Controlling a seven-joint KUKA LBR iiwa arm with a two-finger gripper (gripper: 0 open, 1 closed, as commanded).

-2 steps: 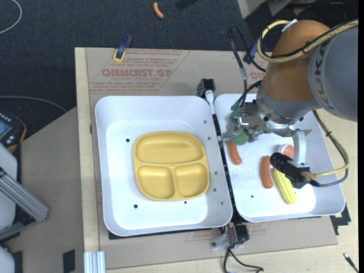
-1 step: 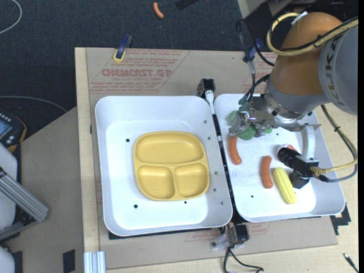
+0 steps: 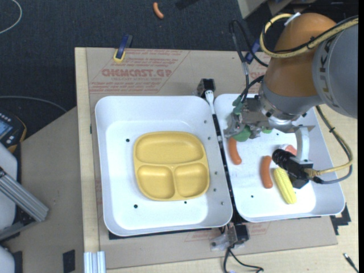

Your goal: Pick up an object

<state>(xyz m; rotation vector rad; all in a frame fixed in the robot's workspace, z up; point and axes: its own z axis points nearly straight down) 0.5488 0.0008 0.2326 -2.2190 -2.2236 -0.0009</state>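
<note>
Sausage (image 3: 234, 152) lies at the right bin's (image 3: 330, 201) left edge, end effector (image 3: 245, 127) hovering just above it (jaw state: can't tell); approach step, I'd say. Next: descend squarely, then close.

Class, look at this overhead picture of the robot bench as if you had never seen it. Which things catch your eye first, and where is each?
The big grey arm with its orange band reaches in from the right over the right bin. A yellow divided tray lies in the middle of the left bin. In the right bin lie two orange sausages and a yellow corn cob.
</note>
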